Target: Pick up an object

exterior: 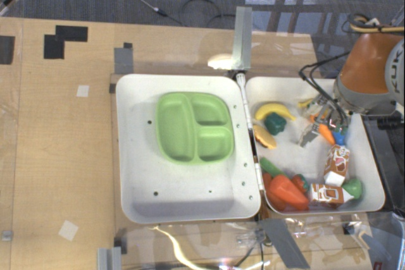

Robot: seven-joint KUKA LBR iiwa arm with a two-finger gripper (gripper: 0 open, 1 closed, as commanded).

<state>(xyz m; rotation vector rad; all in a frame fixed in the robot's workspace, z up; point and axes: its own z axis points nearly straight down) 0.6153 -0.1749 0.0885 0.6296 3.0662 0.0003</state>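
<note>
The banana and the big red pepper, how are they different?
The banana is yellow, thin and curved; the red pepper is red-orange, fat and bigger. The banana lies near the far end of the right bin; the pepper lies by its near edge, with a green stem. Both look like toy food in the same bin.

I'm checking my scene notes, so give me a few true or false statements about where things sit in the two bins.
1. The green sectioned plastic plate lies in the left white bin. True.
2. The yellow toy banana lies on the green plate. False: it lies in the right white bin.
3. The gripper is over the right bin. True.
4. The red toy pepper sits at the far end of its bin. False: it sits at the near end.
</note>
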